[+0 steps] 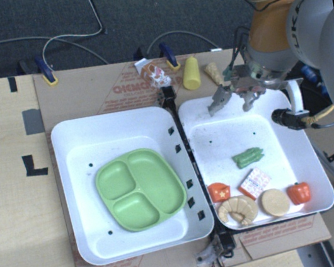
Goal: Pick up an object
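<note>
My pincer (233,102) hangs open, holding nothing, over the right bin's (297,145) back rim. Green pickle (249,157) lies mid-bin; more toy food along its front. Cardboard-covered wooden worktop (10,189), cables behind.

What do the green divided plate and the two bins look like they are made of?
Green divided plate: likely moulded plastic, matte with a faint sheen, uniform colour and rounded compartment edges. Left bin and right bin: probably thin white plastic, smooth and slightly glossy, with soft rounded rims.
</note>
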`<action>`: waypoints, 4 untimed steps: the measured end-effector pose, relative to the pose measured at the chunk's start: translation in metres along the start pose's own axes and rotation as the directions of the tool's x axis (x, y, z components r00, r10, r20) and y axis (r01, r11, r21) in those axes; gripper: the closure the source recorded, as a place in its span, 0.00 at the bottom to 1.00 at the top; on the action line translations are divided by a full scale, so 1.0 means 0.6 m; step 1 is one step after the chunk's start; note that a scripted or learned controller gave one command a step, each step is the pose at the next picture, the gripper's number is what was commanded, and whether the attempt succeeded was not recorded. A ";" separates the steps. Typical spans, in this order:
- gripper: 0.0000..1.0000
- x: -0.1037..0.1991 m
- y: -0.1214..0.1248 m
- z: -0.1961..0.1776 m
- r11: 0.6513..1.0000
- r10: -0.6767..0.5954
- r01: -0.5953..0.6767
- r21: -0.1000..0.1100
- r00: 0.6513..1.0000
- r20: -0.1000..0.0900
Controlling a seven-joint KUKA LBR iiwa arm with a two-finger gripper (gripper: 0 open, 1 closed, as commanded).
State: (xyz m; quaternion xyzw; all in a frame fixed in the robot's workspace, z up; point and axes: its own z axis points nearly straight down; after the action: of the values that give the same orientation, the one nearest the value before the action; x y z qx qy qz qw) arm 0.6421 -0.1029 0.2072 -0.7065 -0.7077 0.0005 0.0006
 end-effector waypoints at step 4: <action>0.00 -0.018 -0.082 0.202 1.000 -0.001 0.001 -0.007 1.000 0.001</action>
State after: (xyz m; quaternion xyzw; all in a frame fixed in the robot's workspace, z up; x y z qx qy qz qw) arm 0.5927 -0.1136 0.0863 -0.7062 -0.7080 -0.0015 -0.0024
